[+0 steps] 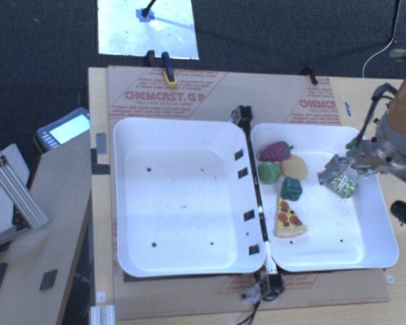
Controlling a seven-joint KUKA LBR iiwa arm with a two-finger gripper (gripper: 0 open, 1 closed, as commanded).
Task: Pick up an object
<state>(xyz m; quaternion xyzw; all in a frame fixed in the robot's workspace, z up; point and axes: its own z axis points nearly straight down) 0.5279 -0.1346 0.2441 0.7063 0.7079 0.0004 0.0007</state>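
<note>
We should lower the gripper point(338, 179) over the toy pizza slice point(289, 219), though we cannot tell if the fingers are released or clenched.

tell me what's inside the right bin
The right bin holds toy food near its left wall: purple grapes, a green piece, a tan piece, a teal piece and a pizza slice. The hand covers whatever lies beneath it.

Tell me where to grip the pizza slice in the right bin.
The pizza slice lies flat, crust toward the near wall, tip toward the teal piece. Probably best from straight above, fingers across the two long sides near the crust, where bare floor flanks it.
</note>
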